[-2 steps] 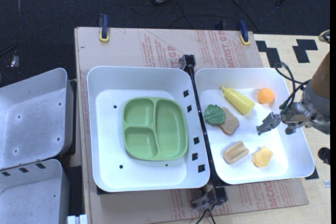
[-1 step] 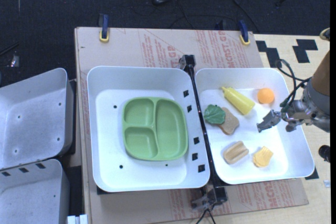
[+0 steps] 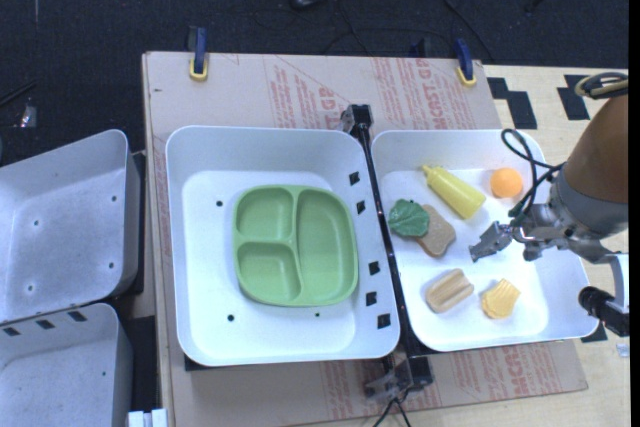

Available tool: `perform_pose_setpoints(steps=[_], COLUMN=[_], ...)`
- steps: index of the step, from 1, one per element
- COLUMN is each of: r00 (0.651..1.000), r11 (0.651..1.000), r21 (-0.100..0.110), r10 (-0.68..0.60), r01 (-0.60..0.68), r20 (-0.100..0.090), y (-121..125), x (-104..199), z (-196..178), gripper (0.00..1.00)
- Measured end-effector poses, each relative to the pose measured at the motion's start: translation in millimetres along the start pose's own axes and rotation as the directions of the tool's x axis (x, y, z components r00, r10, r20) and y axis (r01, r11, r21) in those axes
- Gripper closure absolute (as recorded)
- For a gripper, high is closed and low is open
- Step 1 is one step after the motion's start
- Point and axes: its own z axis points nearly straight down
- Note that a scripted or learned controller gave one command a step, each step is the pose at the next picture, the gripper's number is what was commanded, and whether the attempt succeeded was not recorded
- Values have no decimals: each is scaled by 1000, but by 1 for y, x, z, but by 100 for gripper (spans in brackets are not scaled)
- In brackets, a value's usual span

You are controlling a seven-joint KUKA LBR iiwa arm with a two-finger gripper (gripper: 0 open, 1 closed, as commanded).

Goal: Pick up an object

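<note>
A: Contents of right bin (image 3: 560,320)?

B: Yellow mustard-style bottle (image 3: 453,191) lying on its side toward the back; orange ball (image 3: 507,182) just right of it. Green leafy piece (image 3: 406,216) touching a brown bread-like slice (image 3: 436,232) near the divider. Tan bun-shaped piece (image 3: 448,290) and pale yellow ridged piece (image 3: 501,299) toward the front.

A: Gripper (image 3: 490,243)?

B: Over the bin's middle, between ball and ridged piece. Fingers spread, nothing between them.

A: Left bin (image 3: 200,215)?

B: Green three-compartment tray (image 3: 296,246), flat, centred.
</note>
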Motion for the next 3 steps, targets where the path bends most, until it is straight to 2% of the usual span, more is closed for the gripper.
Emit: perform_pose_setpoints(steps=[1,2,3], r00=[1000,1000,1000], r11=[1000,1000,1000], r21=[0,-2,-4], r10=[-1,1,1], r01=[1,-1,-1], r20=[0,0,1], y=[6,6,6], x=[8,8,9], z=[50,67,56], gripper=[0,0,100])
